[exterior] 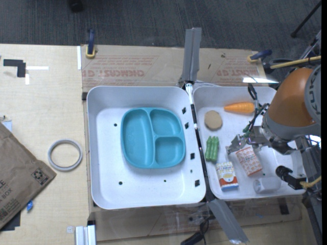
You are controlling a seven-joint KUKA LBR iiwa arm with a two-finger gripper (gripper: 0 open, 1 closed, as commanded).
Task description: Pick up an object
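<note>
In the right bin (301, 190) my gripper (237, 145) hangs low under the grey arm with its orange band (294, 98). Its tip sits at the upper left corner of a red and white packet (249, 161), touching or just above it. A small orange and white carton (227, 176) lies just below and left of the gripper. Green pea pods (212, 148) are to its left, and a round tan cookie (213, 119) is farther up. An orange carrot (239, 107) lies at the bin's far side. A pale grey object (265, 185) rests near the front wall.
The left bin (97, 137) holds a teal divided plate (153, 137). A raised divider (195, 131) separates the two bins. On the bench to the left lie a grey tape ring (65, 153) and a brown cardboard box (18, 180). Cables and a clamp (288, 175) crowd the right edge.
</note>
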